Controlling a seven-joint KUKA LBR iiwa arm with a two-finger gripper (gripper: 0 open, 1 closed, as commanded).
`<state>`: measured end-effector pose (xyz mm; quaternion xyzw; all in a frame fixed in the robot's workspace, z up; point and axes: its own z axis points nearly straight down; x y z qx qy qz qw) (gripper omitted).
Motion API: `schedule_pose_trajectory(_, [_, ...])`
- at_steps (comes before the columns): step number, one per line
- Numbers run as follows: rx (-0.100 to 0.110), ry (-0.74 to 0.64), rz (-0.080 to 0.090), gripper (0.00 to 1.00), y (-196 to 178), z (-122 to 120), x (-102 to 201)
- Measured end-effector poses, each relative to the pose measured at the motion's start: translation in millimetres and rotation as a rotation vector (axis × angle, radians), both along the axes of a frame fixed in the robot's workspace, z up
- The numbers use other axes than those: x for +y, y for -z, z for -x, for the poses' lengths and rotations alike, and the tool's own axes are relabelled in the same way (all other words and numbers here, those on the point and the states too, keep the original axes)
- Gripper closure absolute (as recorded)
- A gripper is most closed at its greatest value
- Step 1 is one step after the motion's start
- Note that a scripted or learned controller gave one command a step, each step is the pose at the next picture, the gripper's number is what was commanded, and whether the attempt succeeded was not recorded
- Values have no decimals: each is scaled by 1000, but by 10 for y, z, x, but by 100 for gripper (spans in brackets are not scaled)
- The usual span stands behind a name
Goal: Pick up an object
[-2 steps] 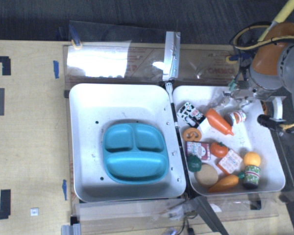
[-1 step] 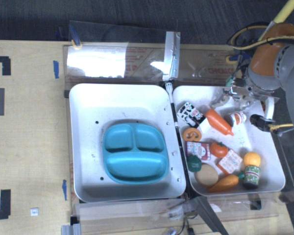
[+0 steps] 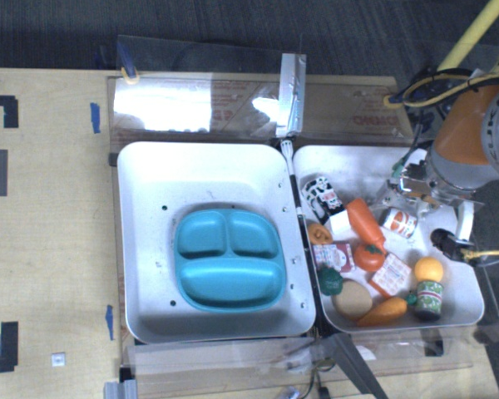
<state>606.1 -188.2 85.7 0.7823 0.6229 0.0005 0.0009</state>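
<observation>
Two white bins on your bench: the left bin (image 3: 141, 248) carries a blue divided tray (image 3: 229, 258) near its middle, kept apart from the clutter; the right bin (image 3: 474, 306) holds the pickable stock heaped toward its near edge, so you have many targets close together. Listed there: cow-print item (image 3: 322, 193), orange carrot-like piece (image 3: 365, 221), tomato (image 3: 368, 257), yellow fruit (image 3: 428, 270), small bottle (image 3: 428, 298), tan potato-like piece (image 3: 354, 298). Your gripper (image 3: 416, 191) hangs over that bin's far right corner, nothing visibly in it; whether it is spread or closed cannot be told.
</observation>
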Motion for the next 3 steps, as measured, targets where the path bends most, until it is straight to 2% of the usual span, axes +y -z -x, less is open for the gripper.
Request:
schedule_pose_trajectory(1, [-1,87,-1,0,-786,-139,353])
schedule_pose_trajectory(2, [0,-11,1,0,-1226,-233,240])
schedule_pose_trajectory(3, [-18,-9,5,0,-370,36,194])
